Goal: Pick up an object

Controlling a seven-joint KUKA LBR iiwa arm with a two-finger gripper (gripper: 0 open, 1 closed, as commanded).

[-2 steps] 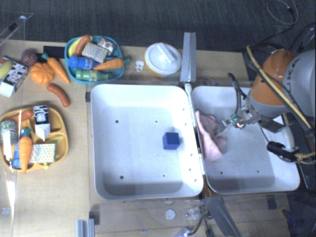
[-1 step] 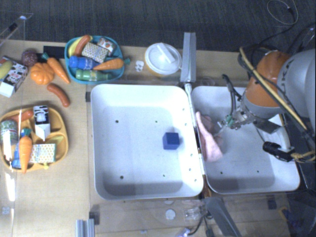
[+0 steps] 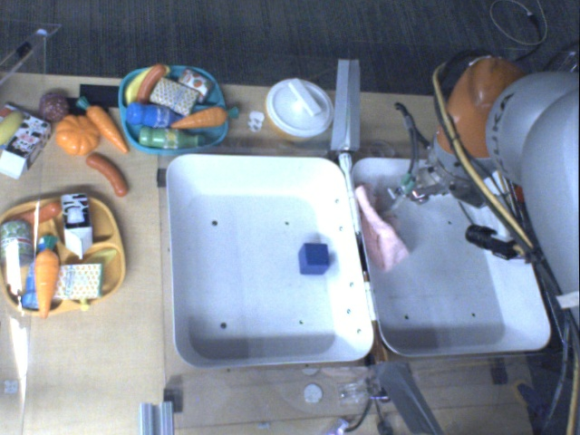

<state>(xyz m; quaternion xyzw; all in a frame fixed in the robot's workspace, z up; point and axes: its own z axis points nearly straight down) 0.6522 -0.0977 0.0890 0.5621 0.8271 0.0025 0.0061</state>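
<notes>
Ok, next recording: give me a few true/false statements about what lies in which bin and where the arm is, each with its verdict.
1. A blue cube lies in the left bin. True.
2. A pink cloth lies in the right bin, against its left wall. True.
3. The blue cube is between the gripper's fingers. False: it rests alone on the left bin's floor, far from the gripper.
4. The arm hangs over the left bin. False: it is over the right bin.
5. A white lidded bowl stands inside the right bin. False: it stands on the bench behind the bins.
</notes>
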